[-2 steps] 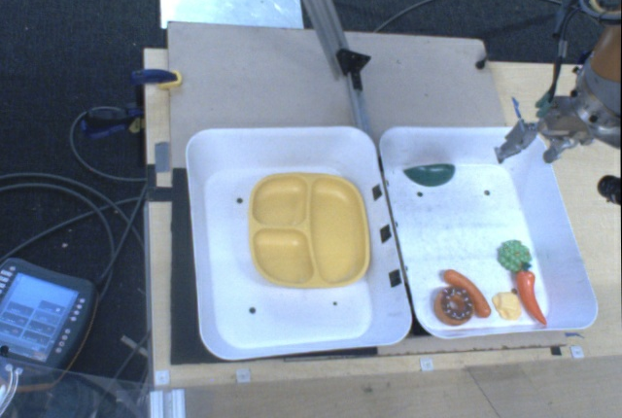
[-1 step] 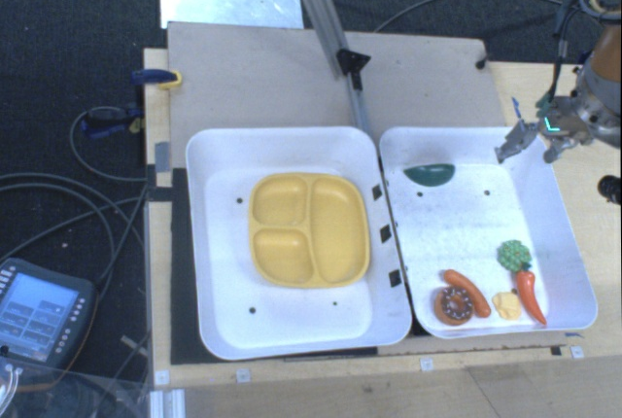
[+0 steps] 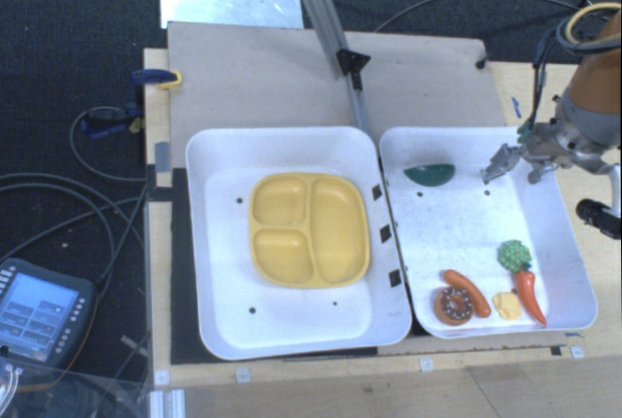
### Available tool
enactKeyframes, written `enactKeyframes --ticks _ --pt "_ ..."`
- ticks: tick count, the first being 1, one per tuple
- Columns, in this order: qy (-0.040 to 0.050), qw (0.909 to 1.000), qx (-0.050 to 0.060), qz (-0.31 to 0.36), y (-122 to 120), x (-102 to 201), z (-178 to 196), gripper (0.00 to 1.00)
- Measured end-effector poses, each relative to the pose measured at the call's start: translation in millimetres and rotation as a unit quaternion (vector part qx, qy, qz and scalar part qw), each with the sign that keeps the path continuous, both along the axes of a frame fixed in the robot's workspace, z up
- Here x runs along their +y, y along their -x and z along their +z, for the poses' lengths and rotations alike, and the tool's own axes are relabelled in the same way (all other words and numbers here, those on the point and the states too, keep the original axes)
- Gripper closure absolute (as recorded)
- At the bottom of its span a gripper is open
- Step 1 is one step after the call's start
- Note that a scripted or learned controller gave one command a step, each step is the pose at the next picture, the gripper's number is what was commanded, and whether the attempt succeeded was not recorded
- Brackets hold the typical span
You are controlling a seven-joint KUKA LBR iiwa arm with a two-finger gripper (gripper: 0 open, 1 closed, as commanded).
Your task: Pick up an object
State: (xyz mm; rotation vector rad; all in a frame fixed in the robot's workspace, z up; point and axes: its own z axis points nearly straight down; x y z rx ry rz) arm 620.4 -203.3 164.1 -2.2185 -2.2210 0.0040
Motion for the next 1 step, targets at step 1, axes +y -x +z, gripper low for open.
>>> enactKeyframes --ticks 1 --pt "-0.0002 1.0 0.0 0.0 0.2 1.8 -62.8 0.0"
